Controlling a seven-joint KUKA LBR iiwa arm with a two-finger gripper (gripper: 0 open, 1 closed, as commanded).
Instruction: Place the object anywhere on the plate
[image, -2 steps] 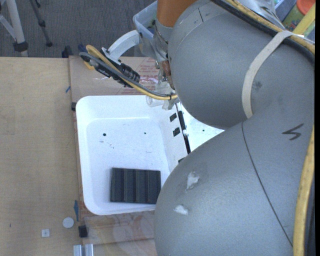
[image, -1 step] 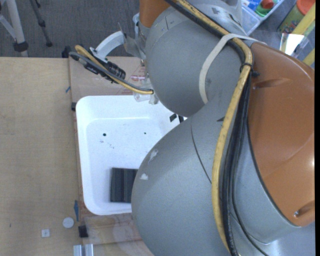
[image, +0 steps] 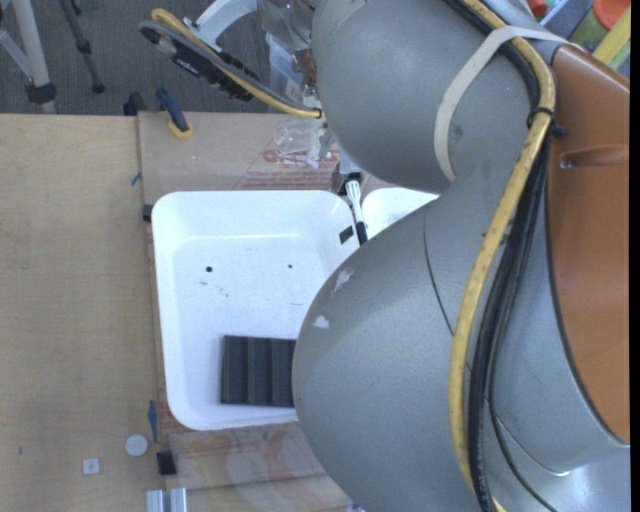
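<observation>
The arm (image: 470, 300) dominates the camera view, its grey links and orange band covering the right half of the bench and almost all of the right-hand bin (image: 400, 205), of which a small white corner shows just past the dividing rim. The left-hand bin (image: 190, 230) lies open to sight: a shallow white tub with a few dark specks on its floor and, near its lower edge, a dark ribbed block (image: 258, 370) lying flat, its right end running under the arm's bulk. That block may be the task's thing, though I cannot tell this for certain, and the plate is somewhere I cannot place from here. The gripper is hidden behind the arm's own body, so I cannot tell whether it is wide, narrow or carrying anything. To do this step well, I judge the arm should act on nothing assumed: if it is carrying something, it should come down slowly over the plate's middle and let go low; if not, it should approach the block squarely across its short side, since the ribs run lengthwise and offer flat flanks. A yellow cable (image: 490, 260) hugs the arm and should be kept from snagging the bin rim
</observation>
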